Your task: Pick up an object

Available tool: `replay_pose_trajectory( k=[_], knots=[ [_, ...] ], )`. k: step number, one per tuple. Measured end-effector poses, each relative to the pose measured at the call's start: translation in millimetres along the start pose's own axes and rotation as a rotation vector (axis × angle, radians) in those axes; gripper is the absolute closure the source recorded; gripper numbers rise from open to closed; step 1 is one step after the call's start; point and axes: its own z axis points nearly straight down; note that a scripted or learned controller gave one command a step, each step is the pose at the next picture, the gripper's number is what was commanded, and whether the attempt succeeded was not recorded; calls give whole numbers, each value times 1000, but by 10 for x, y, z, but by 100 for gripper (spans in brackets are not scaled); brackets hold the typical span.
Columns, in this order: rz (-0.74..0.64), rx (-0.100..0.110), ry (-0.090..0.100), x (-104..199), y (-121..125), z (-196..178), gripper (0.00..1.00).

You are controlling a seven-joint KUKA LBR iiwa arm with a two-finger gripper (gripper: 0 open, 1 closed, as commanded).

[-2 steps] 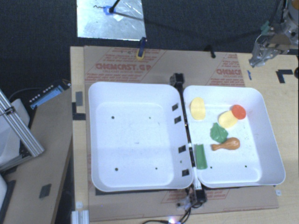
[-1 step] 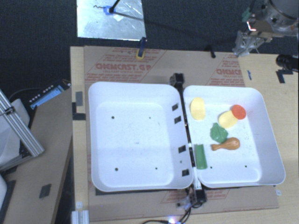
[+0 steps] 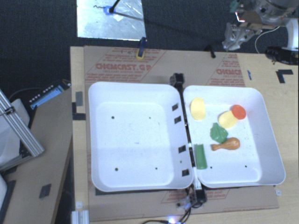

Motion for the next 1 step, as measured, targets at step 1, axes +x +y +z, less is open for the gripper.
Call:
replay_pose_trajectory(
  k=[1],
  knots=[
    [3, 1, -1, 215, 0, -122, 100]
  ],
)
